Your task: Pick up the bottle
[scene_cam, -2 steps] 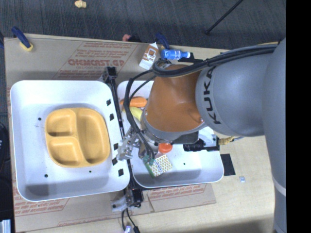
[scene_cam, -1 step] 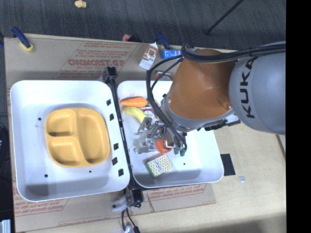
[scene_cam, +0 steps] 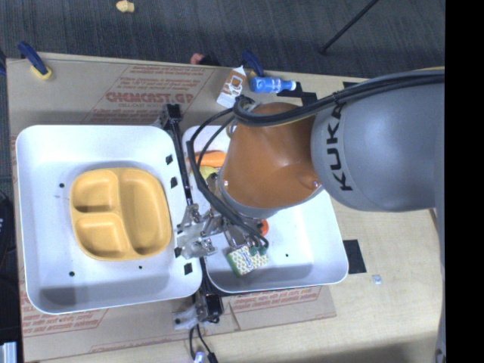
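The gripper (scene_cam: 206, 237) hangs low at the left edge of the right bin (scene_cam: 325, 267), likely to search there. I cannot tell if it is open or closed. The bottle (scene_cam: 270, 85), if that small blue thing is it, lies upper middle on the bench (scene_cam: 393, 308), outside the bin.

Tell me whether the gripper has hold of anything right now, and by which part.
Cannot be told. The gripper sits low at the left edge of the right bin, beside a patterned item; no bottle is identifiable.
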Controlling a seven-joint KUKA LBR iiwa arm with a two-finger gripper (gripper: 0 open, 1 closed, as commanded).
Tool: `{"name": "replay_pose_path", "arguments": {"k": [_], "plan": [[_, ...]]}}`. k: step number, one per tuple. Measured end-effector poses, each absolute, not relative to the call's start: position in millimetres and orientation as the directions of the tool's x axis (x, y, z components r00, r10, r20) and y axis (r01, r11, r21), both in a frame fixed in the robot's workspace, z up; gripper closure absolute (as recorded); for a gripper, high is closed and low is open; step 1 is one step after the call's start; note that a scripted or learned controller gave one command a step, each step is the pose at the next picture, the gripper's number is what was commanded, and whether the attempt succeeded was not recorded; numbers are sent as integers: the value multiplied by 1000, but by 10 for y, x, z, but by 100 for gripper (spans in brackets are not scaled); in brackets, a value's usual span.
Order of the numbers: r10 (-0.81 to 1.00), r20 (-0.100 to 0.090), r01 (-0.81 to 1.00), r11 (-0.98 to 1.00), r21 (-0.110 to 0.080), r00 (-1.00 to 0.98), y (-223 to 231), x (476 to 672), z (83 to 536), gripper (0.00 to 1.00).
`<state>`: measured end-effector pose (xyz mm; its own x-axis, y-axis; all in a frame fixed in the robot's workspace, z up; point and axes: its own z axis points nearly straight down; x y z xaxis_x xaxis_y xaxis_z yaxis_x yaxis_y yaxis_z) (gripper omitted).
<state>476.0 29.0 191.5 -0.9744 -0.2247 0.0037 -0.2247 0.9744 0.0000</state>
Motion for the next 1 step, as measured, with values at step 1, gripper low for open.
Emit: {"name": "replay_pose_path", "arguments": {"k": [1], "plan": [[-79,-2,-79,997,-2,-997,-486,4859,2892,100]]}}
